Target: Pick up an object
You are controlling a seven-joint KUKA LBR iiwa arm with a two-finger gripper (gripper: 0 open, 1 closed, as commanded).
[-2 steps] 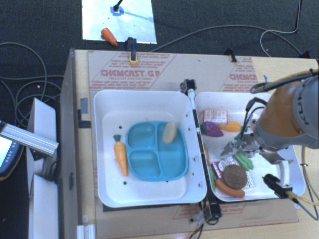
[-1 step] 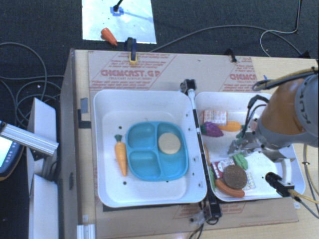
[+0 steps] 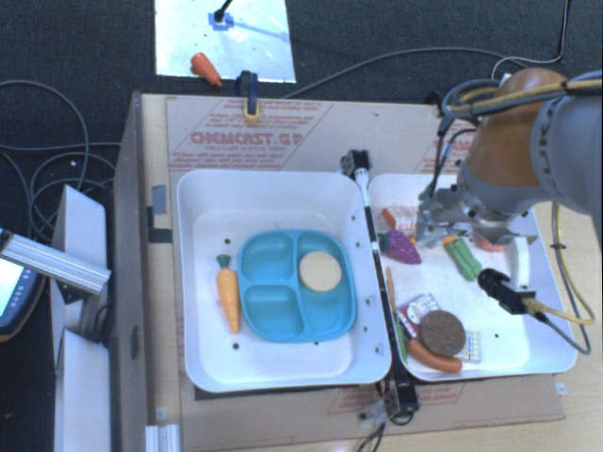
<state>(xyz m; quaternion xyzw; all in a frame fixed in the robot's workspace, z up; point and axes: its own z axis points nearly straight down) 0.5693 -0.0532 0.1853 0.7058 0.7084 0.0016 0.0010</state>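
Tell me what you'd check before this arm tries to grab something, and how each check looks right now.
1. Tool over the right bin: ok, it hangs near that bin's far left part.
2. Things within reach below it: ok, a purple toy and a green piece lie close by.
3. Tool open or shut: cannot tell.
4. Anything already held: cannot tell.
5. Crowding near the target: not ok, purple toy, green piece and an orange-white piece lie close together.
6. Left bin undisturbed: ok, carrot beside the blue tray.

carrot point(image 3: 229, 297) left of tray point(image 3: 273, 314) in left bin point(image 3: 203, 205), cookie point(image 3: 320, 271) in tray
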